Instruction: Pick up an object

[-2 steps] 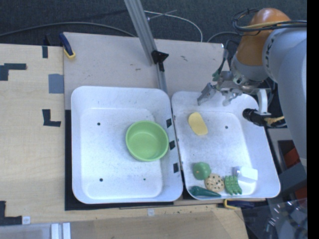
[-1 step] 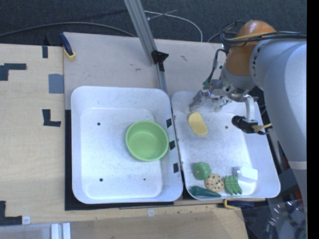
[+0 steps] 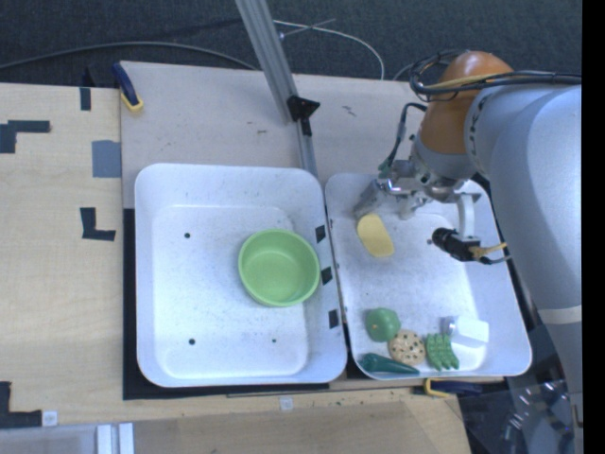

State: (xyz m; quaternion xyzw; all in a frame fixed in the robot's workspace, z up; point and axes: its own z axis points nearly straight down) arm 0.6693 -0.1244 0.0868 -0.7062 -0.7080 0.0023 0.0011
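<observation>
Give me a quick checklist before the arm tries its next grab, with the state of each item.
1. Gripper over the right bin: ok.
2. Yellow piece just below the gripper, lying apart from other things: ok.
3. Object between the fingers: cannot tell.
4. Green ball, cookie and the other small things sit clustered at the near edge, away from the gripper: ok.
5. Green bowl sits in the left bin, out of the way: ok.
</observation>
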